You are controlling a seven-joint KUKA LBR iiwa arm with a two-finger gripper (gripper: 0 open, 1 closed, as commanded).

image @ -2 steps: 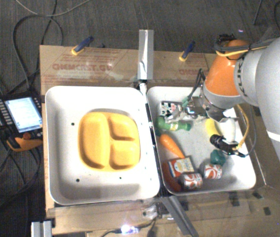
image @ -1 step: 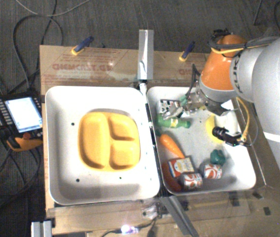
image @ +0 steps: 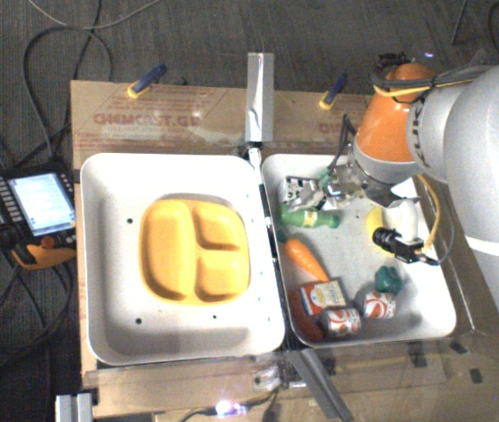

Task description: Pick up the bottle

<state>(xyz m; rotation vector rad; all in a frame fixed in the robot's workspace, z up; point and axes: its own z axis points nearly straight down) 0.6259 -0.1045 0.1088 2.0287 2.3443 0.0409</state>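
A green bottle (image: 311, 220) lies on its side in the upper left of the right bin (image: 434, 319), its cap end pointing left. My gripper (image: 304, 193) hangs low just behind the bottle, over the bin's far left corner, close to or touching the bottle's upper side. The grey arm with its orange band (image: 388, 130) reaches in from the right above the bin's back edge. The bottle still rests on the bin floor.
In the right bin there are also an orange carrot (image: 307, 260), a red box (image: 318, 297), two red cans (image: 342, 322) (image: 378, 306), a teal item (image: 388, 278) and a yellow item (image: 374, 222). The left bin (image: 109, 306) holds a yellow divided tray (image: 197, 249).
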